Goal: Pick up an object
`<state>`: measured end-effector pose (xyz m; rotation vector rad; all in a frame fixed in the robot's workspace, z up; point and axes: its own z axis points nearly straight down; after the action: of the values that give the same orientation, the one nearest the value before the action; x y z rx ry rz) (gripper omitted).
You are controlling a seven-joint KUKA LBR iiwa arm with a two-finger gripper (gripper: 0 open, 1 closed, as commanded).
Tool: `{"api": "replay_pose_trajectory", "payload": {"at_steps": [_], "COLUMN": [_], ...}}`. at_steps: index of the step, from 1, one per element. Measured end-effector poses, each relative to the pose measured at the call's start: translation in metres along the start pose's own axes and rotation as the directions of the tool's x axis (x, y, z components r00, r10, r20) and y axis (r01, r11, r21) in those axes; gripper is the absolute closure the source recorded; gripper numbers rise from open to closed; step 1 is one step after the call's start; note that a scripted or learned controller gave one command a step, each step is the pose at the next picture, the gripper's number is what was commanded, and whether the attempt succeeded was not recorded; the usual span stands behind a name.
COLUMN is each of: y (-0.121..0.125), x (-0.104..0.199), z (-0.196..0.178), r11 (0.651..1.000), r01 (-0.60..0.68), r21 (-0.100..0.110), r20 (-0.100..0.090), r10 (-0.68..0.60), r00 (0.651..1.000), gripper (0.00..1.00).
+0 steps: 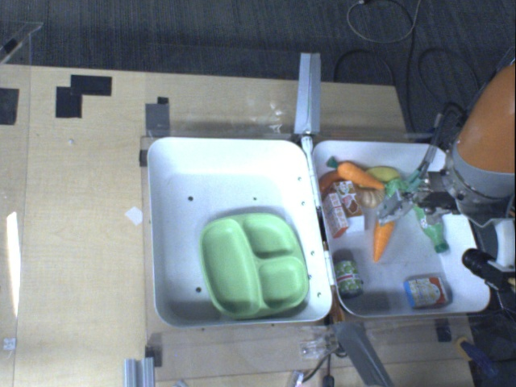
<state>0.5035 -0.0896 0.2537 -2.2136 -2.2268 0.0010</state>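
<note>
White plastic bins sat side by side on the wooden bench (pixel 81 216). The left bin (pixel 173 176) held a green divided tray (pixel 254 263), lying flat toward its front half. The right bin (pixel 468 293) held the clutter: one carrot (pixel 359 175) near the back, a yellow item (pixel 385 173) just beside it, possibly a banana, and a second carrot (pixel 382 238) pointing toward the front. A red-and-white packet (pixel 337 209) lay against the left wall of that bin, a small dark can (pixel 348 276) sat near the front-left corner, and a blue-and-orange tin (pixel 425 291) rested near the front right. A green bottle-like piece (pixel 434 234) lay right of the second carrot.

The grey arm with its orange band (pixel 492 127) reached in from the right, over the right bin. The gripper (pixel 395 208) hung low above the upper end of the second carrot, close to some green leafy bits (pixel 398 187). Whether its fingers were apart or together could not be told from this angle, and nothing was seen clearly between them.
</note>
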Motion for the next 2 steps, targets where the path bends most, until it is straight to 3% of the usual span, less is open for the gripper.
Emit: {"api": "replay_pose_trajectory", "payload": {"at_steps": [1, 2], "y": [0.0044, 0.0060], "x": [-0.0352, -0.0351], "z": [0.1517, 0.1439], "r11": [1.000, 1.000], "r01": [0.006, 0.008], "r21": [0.001, 0.002], "r20": [-0.001, -0.002], "r10": [-0.006, -0.008], "r00": [1.000, 1.000], "gripper": [0.00, 1.00]}}
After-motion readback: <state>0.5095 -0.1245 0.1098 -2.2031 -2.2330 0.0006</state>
